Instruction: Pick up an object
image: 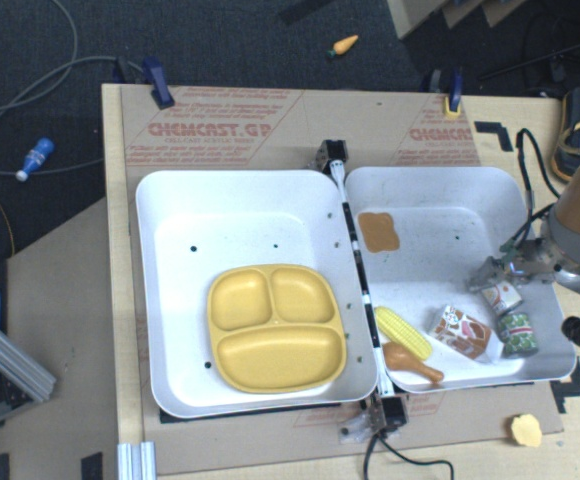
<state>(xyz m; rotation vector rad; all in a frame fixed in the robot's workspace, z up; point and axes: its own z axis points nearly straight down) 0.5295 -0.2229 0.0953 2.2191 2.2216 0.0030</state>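
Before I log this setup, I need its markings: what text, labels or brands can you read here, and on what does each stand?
"CHEMCAST GP", red print on the board, above the left bin.
The same red print on the board above the right bin: cut off, not readable in full.
Packet in the right bin: printed, too small to read.
Green packet: too small to read.
Packet at the gripper: blurred.

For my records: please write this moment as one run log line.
gripper: low in right bin | over small carton | nothing lifted | left bin: yellow tray
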